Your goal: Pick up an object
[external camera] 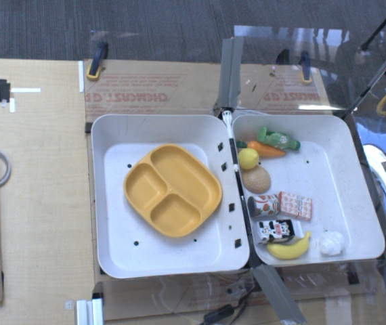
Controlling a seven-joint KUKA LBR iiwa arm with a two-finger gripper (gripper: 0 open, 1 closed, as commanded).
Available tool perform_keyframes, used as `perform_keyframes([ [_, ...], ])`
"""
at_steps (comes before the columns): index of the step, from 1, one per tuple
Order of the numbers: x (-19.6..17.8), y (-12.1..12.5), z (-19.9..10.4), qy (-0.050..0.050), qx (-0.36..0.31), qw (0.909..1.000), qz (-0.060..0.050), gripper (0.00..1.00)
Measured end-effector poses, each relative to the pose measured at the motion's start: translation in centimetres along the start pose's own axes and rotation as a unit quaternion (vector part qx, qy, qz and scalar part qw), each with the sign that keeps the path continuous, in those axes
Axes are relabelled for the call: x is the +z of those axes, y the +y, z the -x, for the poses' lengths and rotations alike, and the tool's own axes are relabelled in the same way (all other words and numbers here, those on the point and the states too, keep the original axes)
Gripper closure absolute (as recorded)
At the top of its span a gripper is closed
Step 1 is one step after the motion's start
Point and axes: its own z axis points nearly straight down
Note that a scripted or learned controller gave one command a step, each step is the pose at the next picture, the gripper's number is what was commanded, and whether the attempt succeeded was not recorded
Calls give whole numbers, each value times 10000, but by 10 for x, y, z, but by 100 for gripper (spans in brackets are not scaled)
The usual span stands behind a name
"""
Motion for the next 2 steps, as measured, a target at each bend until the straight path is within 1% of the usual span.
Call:
perform_keyframes([
  [1,223,9,-48,9,1080,9942,-5,100],
  [2,240,12,10,3,2008,9796,2,100],
])
